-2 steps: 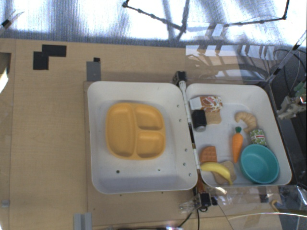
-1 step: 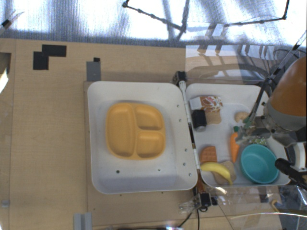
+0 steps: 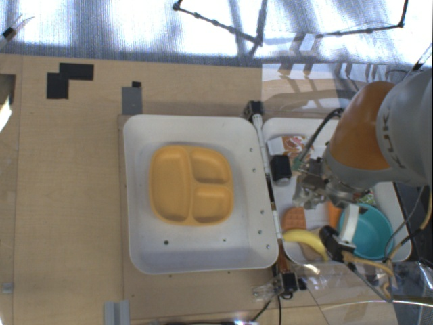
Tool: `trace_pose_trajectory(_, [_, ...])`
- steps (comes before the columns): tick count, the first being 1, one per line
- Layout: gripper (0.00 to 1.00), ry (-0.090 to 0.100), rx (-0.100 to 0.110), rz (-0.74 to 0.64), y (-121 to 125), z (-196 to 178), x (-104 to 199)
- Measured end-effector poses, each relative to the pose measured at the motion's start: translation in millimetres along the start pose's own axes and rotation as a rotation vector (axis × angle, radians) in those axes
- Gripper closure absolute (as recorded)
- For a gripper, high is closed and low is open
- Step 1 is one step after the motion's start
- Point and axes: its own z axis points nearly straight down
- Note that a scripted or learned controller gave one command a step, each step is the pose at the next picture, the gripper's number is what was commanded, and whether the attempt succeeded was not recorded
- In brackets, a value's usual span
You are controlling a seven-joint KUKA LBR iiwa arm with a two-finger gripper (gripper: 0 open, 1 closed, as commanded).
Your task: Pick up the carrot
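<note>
The carrot shows as a small orange piece in the right bin, wedged between my wrist and the teal bowl; most of it is hidden. My gripper hangs low over the middle of that bin, just left of the carrot and above an orange textured block. The arm's orange band and grey body cover the bin's right half.
A yellow banana lies at the right bin's front edge. A black cylinder and a small printed packet sit at its back left. The left bin holds a yellow divided plate. Cables run along the front.
</note>
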Motion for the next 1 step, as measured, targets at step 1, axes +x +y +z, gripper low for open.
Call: trace_pose_trajectory(1, [1.00, -0.007, -0.018, -0.334, 4.5, -146.0, -41.4])
